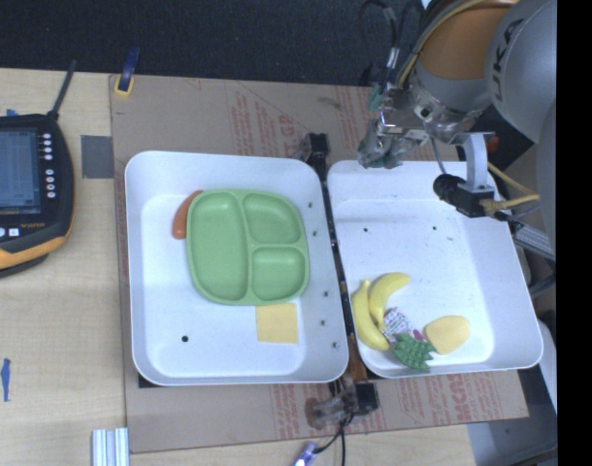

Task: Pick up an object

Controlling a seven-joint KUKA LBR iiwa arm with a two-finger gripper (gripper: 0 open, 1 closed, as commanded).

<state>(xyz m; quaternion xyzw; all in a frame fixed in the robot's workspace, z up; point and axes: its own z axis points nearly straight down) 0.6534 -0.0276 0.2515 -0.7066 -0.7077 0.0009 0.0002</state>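
The end effector is seen at the far rim of the right bin, with nothing between its fingers; whether they are open or closed cannot be told. The bananas are found well apart from it, at the near end of the same bin, with a small green toy and a yellow lemon-like piece just beside them. In the left bin, away to its side, a green divided plate and a yellow square are laid on the floor.
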